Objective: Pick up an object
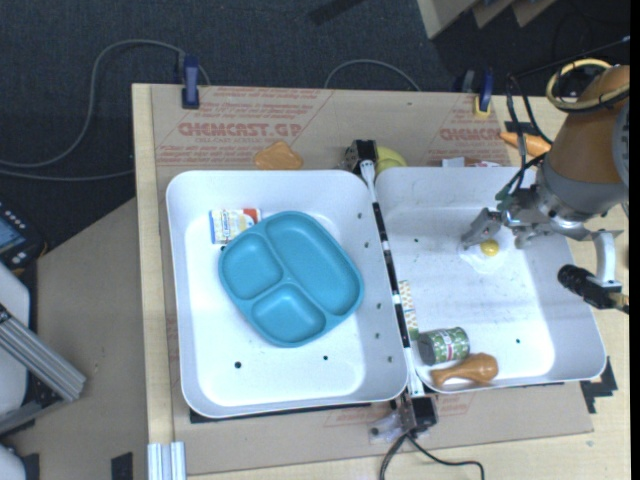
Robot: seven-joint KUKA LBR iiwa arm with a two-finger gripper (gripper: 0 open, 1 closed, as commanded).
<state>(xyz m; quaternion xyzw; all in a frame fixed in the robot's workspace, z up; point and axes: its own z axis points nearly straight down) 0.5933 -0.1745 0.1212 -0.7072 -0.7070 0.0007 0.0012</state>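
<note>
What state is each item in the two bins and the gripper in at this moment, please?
blue divided plate: flat, right way up, left bin.
small carton: lying at the plate's far edge.
green can: on its side, right bin.
yellow ball: resting below the gripper.

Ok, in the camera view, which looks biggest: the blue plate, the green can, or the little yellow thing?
Largest to smallest as they look here:
1. Blue divided plate, by far the biggest.
2. Green can.
3. Little yellow thing by the hand, the smallest.
</note>
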